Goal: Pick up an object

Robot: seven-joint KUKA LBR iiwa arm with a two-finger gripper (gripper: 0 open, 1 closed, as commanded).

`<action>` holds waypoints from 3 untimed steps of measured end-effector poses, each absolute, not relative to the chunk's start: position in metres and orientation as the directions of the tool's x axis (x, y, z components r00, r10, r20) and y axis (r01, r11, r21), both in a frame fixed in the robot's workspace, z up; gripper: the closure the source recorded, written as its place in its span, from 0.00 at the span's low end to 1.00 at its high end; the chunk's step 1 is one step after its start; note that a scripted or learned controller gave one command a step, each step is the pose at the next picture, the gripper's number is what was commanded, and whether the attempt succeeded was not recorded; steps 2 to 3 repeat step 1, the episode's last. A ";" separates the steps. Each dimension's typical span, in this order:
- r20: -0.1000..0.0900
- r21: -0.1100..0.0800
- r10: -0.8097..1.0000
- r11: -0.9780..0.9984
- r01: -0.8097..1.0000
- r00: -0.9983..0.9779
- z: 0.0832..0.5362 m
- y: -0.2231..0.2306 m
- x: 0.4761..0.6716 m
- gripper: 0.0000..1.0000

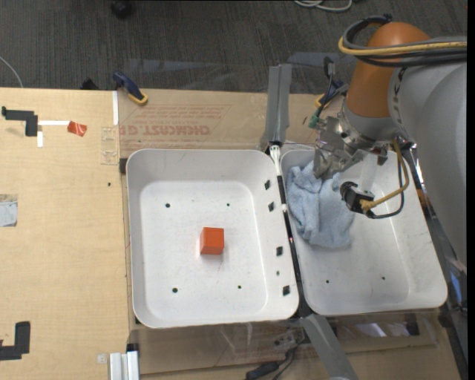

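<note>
The arm (pixel 423 82) is running off the right edge of the frame. It is covering the upper right corner of the right bin (pixel 386 293). The gripper (pixel 324 169) is blocking part of the cloth (pixel 319 211), its fingertips too small to tell.

Looks like a robotics lab: plywood bench (pixel 52 223), two white bins (pixel 141 245), loose cables (pixel 323 4) on grey carpet (pixel 208 37).

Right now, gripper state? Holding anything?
Gripper: down at the top edge of the light blue cloth in the right bin; a hold cannot be told.
</note>
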State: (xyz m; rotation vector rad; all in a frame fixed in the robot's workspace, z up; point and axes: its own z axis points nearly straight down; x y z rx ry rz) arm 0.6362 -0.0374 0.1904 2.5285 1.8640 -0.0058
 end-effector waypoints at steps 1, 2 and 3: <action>-0.001 0.000 0.958 -0.288 0.958 0.288 0.193 -0.073 0.594 1.00; -0.001 0.000 0.958 -0.288 0.958 0.288 0.193 -0.073 0.594 1.00; -0.001 0.000 0.958 -0.288 0.958 0.288 0.193 -0.073 0.594 1.00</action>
